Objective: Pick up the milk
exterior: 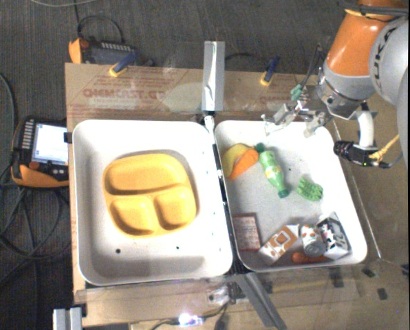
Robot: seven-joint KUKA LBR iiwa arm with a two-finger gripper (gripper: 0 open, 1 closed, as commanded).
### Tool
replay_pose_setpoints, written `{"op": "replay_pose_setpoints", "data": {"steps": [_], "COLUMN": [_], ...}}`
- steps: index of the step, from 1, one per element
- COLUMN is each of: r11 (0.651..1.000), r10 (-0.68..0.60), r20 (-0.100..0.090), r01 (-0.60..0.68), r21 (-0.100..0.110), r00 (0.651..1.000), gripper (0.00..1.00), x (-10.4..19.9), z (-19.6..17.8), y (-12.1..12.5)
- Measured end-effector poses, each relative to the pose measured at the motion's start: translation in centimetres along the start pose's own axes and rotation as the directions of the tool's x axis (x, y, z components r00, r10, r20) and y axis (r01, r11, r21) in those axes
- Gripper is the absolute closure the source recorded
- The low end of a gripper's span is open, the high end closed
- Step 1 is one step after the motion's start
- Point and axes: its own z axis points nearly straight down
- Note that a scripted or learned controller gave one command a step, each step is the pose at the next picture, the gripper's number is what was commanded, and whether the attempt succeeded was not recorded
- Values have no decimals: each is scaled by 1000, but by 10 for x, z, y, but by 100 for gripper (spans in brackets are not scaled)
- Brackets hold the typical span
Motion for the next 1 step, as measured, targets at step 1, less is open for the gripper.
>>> {"op": "replay_pose_setpoints", "data": {"steps": [1], "r11": [960], "r10": [279], "r20": [0], "r01": [-279], "r21": [2], "r00": [960], "gripper": [0], "x": [-24], "z": [36], "y": [-62]}}
